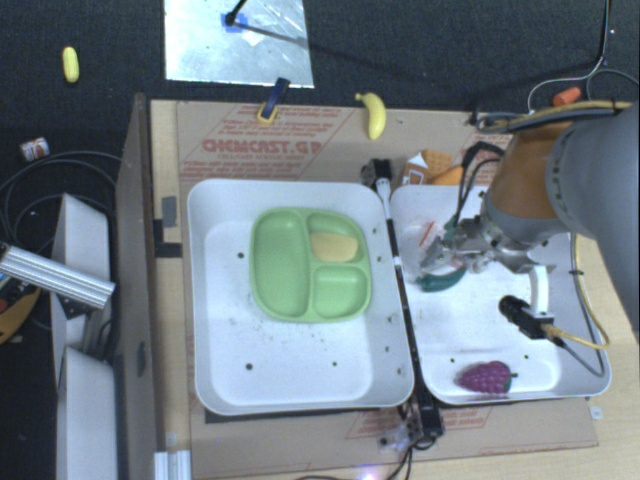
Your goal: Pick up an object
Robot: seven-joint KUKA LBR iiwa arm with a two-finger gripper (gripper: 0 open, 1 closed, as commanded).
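Your gripper [447,258] sat low in the right bin [560,383], over a teal object [440,282] toward 9 o'clock; its grip you couldn't tell. Purple grapes [486,377] lay at 6 o'clock. So near the wall, the grasp could have slipped.

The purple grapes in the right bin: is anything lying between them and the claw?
Nothing visible blocks the way. The claw is low over the upper left part of the right bin, beside a teal thing. The purple grapes lie apart near the bin's front wall, with bare white floor between.
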